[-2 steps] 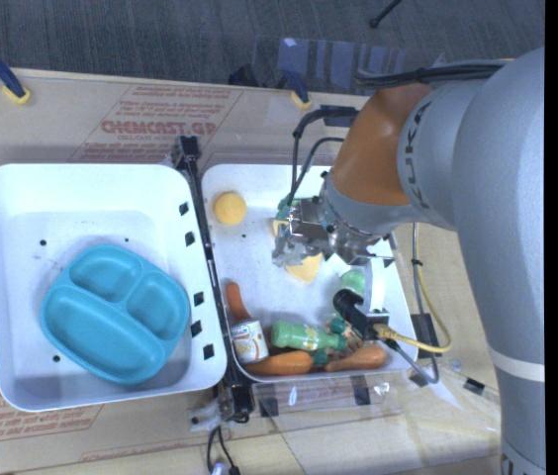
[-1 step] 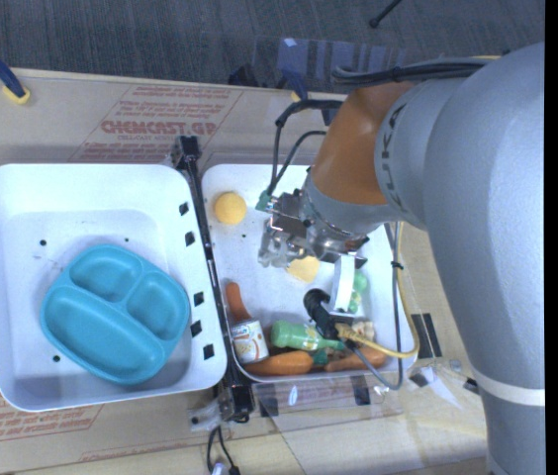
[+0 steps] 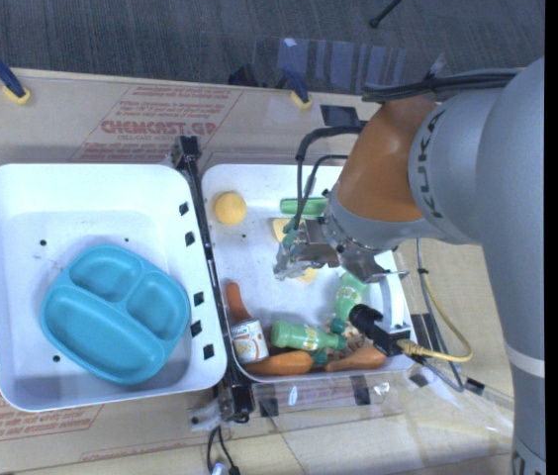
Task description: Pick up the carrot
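An orange carrot lies along the front wall of the right bin. A second orange piece lies just right of it, partly under a black cable end. My gripper hangs over the middle of the right bin, above a yellow item. It is well behind the carrot and apart from it. The arm's orange band and grey body cover the bin's right side.
The right bin also holds a yellow ball, a green piece, two green bottles and a brown bottle with a label. The left bin holds a blue divided plate.
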Controlling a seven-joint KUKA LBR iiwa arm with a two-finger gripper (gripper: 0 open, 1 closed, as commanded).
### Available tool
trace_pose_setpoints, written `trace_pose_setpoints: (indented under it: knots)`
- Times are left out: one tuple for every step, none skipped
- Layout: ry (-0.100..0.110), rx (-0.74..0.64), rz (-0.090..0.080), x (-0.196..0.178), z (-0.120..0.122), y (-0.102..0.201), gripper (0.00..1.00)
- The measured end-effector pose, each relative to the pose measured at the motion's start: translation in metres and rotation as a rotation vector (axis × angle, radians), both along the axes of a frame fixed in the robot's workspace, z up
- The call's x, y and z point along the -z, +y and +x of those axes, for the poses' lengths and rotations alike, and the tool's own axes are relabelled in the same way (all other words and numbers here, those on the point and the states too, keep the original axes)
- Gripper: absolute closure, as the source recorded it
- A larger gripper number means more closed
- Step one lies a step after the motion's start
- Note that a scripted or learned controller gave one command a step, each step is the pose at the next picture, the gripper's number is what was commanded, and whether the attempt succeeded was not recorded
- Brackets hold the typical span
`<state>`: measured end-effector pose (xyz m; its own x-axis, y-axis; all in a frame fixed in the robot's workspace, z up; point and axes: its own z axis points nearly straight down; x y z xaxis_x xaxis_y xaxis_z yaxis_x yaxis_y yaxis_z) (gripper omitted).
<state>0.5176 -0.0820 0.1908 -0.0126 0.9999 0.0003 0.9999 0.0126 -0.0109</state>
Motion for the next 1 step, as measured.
trace_pose_setpoints:
  knots:
    - [-0.015,-0.013,-0.005,-0.1203,0.0309,-0.0273,1.0]
